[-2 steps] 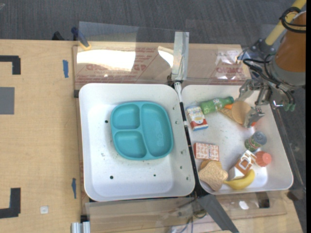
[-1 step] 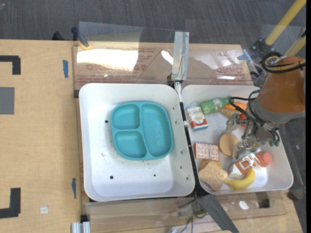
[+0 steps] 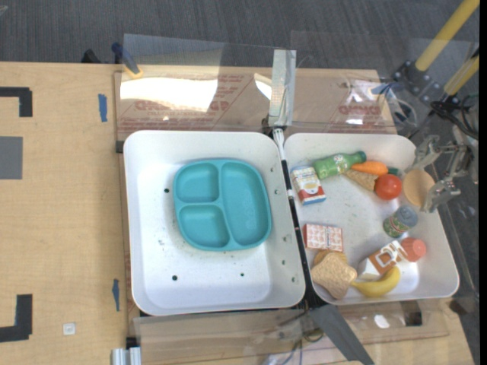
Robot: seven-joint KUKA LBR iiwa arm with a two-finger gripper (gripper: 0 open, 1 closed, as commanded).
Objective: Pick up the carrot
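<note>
**Carrot untouched, gripper parked at the bin rim**

I see the carrot (image 3: 370,167) lying flat in the right bin (image 3: 445,280), near its far wall. From the gripper (image 3: 439,179) it sits inward, toward the bin's middle and a touch further up the view. It is crowded. The bottle (image 3: 338,163) runs up to its blunt end, the tomato (image 3: 389,186) sits just beside it on the gripper's side, and a tan wedge (image 3: 364,179) lies against its near flank. I judge the pile is just how the toys landed, not an arrangement. That leaves only the carrot's top and far side free to approach.

The gripper hangs over the bin's outer rim, apart from the carrot, with a beige round piece (image 3: 417,187) between it and the tomato. The metalwork there is cluttered and dim, so I cannot tell how wide the gripper stands. It seems to carry nothing, though I would not swear to it. The arm behind it is lost against the dark floor.

I reckon the pick has not begun. The gripper needs to move inward past the tomato and drop across the carrot's narrow width.
</note>
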